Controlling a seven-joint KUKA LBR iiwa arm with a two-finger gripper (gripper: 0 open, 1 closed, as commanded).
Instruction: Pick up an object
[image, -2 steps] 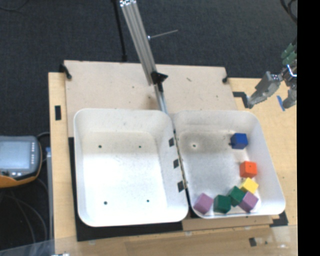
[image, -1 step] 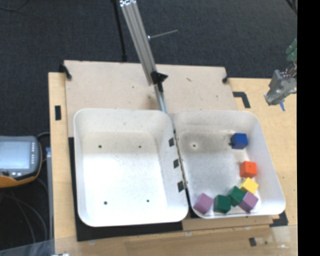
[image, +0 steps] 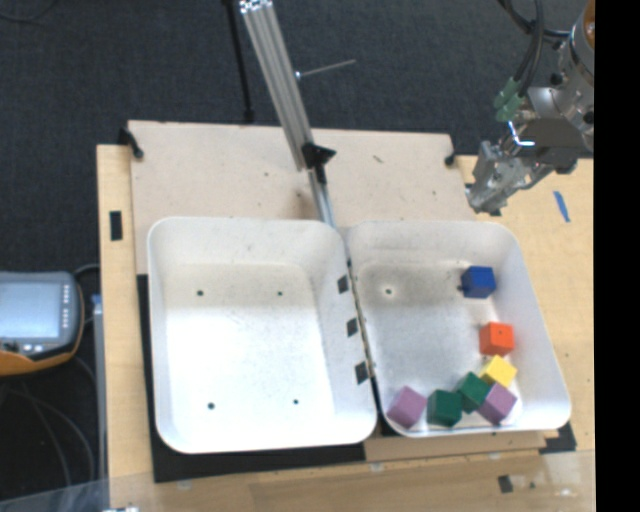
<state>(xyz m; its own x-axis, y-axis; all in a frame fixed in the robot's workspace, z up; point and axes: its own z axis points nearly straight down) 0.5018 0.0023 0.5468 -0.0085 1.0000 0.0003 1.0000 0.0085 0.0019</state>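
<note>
In the camera view we see the gripper (image: 492, 193) above the right bin's (image: 440, 345) far right corner, its fingers' state too blurred to tell, while blue (image: 479, 281), orange (image: 497, 338), yellow (image: 500, 371), green (image: 446, 406) and purple (image: 407, 406) blocks lie inside, partly overlapping.

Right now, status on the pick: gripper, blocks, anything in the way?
Gripper above the right bin's far right corner, nothing between its fingers. Blue block nearest, sitting alone. Other blocks clustered in the near right corner. Path to blue looks clear.
</note>
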